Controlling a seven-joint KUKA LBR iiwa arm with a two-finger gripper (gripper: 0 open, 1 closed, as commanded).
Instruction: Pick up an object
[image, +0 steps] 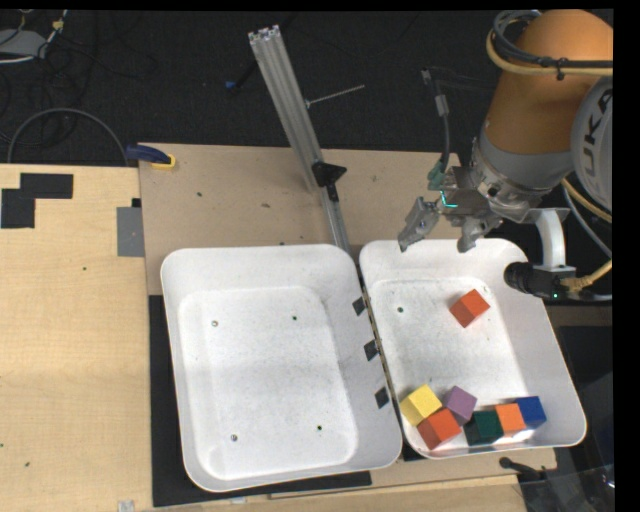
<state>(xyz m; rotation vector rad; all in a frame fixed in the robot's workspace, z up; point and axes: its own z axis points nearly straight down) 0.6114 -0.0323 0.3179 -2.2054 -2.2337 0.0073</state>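
Jaws of the gripper (440, 232) are spread open and empty above the right bin (555, 350). Its lone orange block (469, 307), judged light and rigid, is best pinched across flat opposite faces.

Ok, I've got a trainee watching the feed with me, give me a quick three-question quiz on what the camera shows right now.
1. True or false: the gripper is holding a block.
2. Which block lies alone, apart from the cluster? A) the yellow block B) the lone orange block C) the blue block
3. Fill in: all the blocks lie in the ____ bin as the camera sees it.

Key
1. False. The gripper hangs above the far edge of the right bin with its fingers apart and nothing between them.
2. B. The others, including the purple block and green block, bunch at the near edge.
3. Right. The left bin holds none.
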